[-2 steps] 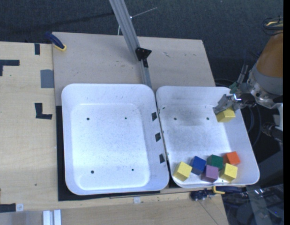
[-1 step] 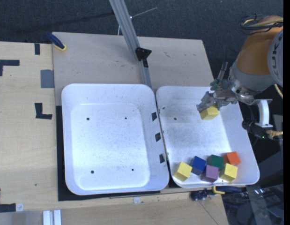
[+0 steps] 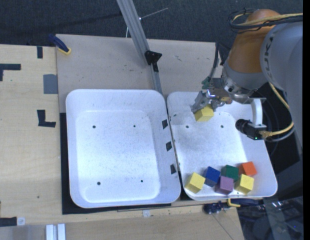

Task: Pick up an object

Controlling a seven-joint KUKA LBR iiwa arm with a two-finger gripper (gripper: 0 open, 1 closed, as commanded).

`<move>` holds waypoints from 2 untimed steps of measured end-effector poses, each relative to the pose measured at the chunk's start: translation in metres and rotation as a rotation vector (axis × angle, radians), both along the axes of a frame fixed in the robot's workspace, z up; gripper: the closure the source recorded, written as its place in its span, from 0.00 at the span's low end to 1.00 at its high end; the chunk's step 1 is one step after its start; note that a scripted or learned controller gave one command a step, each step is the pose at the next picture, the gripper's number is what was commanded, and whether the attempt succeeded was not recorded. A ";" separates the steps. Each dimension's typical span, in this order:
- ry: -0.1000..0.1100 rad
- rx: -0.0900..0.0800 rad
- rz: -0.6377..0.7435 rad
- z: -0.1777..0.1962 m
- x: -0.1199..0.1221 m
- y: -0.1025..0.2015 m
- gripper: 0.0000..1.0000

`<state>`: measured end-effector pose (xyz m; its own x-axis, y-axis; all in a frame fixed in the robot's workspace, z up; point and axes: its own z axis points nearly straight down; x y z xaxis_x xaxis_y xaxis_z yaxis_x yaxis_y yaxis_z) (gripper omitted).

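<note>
Looking at the right shallow white bin (image 3: 255, 156), you see the jaws (image 3: 205, 107) closed around a small yellow cube (image 3: 204, 114), which sits just under the tips near the bin's far edge; whether it hangs clear of the floor you cannot tell. The other blocks, yellow, blue, purple, green and orange, huddle at the near rim, well apart, so this grasp looks uncrowded, though the bite seems shallow

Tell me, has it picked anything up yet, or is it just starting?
It looks mostly done: a yellow block sits in the gripper, raised above the right bin. Its jaws appear closed on it. Six other blocks lie untouched at the bin's near edge. What's left is keeping hold of it.
</note>
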<state>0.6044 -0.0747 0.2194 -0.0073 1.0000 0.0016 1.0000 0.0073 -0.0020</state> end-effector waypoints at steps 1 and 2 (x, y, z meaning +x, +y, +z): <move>-0.001 0.000 0.000 -0.002 0.028 0.046 1.00; -0.002 0.000 -0.001 0.011 0.042 0.092 1.00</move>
<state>0.6464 0.0176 0.2301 -0.0067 1.0000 0.0017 1.0000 0.0067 -0.0001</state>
